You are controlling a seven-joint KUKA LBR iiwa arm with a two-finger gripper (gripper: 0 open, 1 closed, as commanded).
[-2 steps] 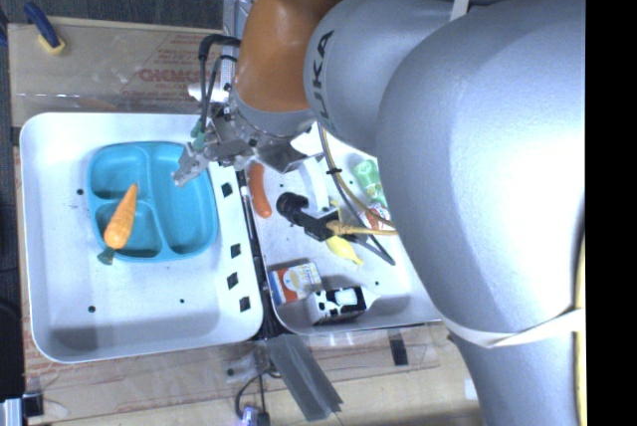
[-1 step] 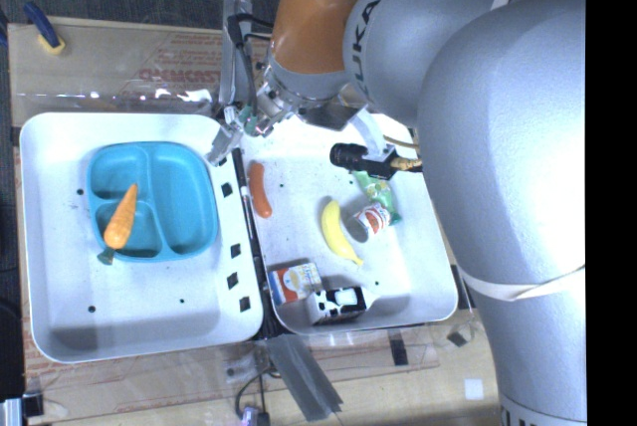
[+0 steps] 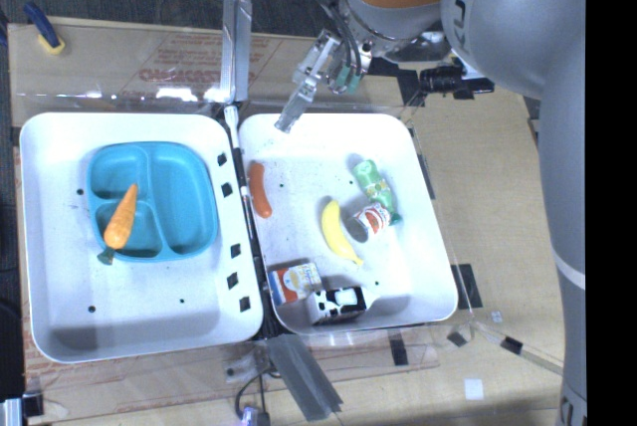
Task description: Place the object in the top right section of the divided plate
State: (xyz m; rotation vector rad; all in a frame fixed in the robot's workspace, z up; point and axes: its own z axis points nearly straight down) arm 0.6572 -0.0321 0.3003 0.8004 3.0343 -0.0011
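The gripper [image 3: 289, 118] hangs over the far rim of the right-hand shallow white bin [image 3: 423, 215], its thin grey fingers [image 3: 300, 99] pressed into one narrow blade with nothing between them, so they read as closed and empty. Just below the fingertips lies a reddish-orange sausage [image 3: 260, 189]; further down to the right sit a yellow banana [image 3: 336, 231], a green packet [image 3: 371, 180], a small red-and-white can [image 3: 375, 219] and two cartons, their labels too blurred to read. Well to the left, an orange carrot [image 3: 120, 216] rests across the blue divided plate [image 3: 189, 200], on its lower-left section. The wrist is cut off above.
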